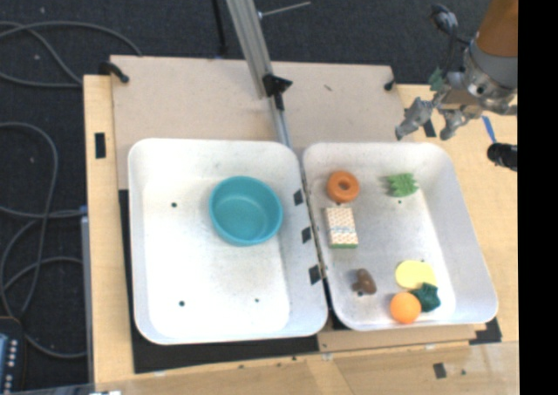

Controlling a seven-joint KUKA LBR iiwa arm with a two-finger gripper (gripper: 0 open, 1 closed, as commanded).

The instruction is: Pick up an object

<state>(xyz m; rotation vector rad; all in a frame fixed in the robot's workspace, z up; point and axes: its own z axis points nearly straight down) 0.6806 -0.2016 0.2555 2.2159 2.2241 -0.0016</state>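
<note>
- While the hand point(429, 121) hangs above the table point(200, 97) past the far right corner of the right bin point(466, 210), its two fingers are spread apart and hold nothing.
- Nothing in the bins is touched by it.
- Inside the right bin, near the far left side, lies an orange ring point(343, 186), round like a little donut with a hole in the middle.
- Just in front of the ring is a small block point(341, 228) with tiny colored dots on top and a green edge.
- A spiky green toy point(401, 184) sits near the far side, closest to the hand.
- At the near side are a small brown lump point(364, 281), a yellow round thing point(414, 275), an orange ball point(404, 308) and a dark green piece point(428, 298), the last three bunched close together.
- The left bin point(166, 280) holds a blue-green bowl point(246, 210), standing right side up.
- A grey metal bar point(247, 18) slants up from between the bins.
</note>
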